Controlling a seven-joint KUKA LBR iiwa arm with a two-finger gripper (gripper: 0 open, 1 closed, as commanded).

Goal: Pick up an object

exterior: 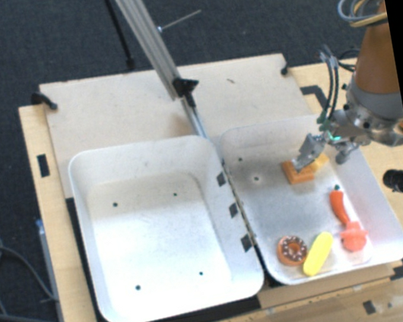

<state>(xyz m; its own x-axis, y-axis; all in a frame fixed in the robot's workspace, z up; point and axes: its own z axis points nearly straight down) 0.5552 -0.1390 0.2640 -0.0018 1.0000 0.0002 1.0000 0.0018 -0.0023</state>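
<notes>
on worktop (123, 108), pale board: two shallow white bins side by side, smooth plastic, rounded corners. left bin (159, 229) bare; right bin (251, 155) carries all objects, so arm (374, 64) leans in from right over it. tool (322, 150) low over orange block (300, 170), likely grasp target, squarish, matte; open or closed, cannot tell. lower right: orange carrot-like toy (345, 221), glossy; yellow banana-like piece (317, 253); round brown donut (291, 250), sprinkled.

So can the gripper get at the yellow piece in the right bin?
Probably yes. The yellow piece lies uncovered near the front wall, but the donut touches its left side, so the gripper has tight finger room there.
</notes>
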